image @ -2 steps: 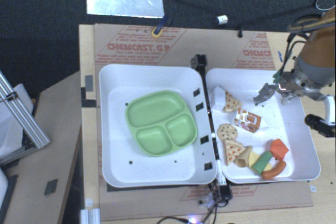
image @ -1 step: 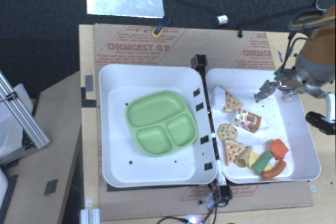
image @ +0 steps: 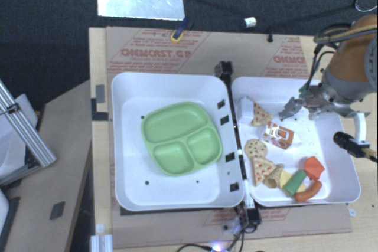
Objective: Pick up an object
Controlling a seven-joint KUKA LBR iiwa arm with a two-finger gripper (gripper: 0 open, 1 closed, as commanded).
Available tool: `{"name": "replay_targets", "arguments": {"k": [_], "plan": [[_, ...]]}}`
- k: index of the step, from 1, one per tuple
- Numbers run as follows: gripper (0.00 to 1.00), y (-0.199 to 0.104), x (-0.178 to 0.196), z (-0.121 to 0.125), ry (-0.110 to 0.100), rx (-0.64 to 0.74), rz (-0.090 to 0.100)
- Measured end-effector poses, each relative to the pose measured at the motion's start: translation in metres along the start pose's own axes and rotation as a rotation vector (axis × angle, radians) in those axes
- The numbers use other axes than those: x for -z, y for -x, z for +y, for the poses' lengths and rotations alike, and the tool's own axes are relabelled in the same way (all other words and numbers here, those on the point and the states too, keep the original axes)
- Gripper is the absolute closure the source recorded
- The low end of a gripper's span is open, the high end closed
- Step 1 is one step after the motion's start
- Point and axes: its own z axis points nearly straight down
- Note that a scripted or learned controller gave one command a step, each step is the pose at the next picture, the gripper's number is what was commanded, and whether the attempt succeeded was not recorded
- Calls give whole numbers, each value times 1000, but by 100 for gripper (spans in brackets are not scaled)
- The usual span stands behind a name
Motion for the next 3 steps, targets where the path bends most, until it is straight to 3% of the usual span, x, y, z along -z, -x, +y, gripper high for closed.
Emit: {"name": "replay_targets", "arguments": {"k": [1, 2, 3], "plan": [[0, 1, -44, 6, 20, -3, -3], [100, 1, -33, 6, 20, -1, -5], [100, 0, 11, 9, 7, 2, -1]]}}
